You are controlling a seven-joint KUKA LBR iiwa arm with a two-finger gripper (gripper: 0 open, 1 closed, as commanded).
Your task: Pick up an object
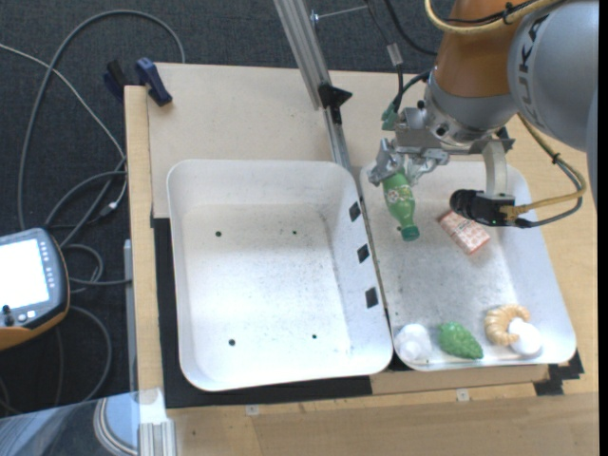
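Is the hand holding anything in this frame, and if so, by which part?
Yes: the hand grips the green bottle by its upper, base end; the bottle hangs cap-down over the right bin.

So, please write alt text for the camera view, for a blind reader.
A gripper holds a green bottle over the right bin, which contains a red packet and some small items; beside it is the left bin.

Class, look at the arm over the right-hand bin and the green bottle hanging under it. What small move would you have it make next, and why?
Probably a short, straight lift. The green bottle hangs cap-down between the fingers of the tool, low over the right bin. Raising it a little would test the grip and keep it clear of the pink packet beside it.
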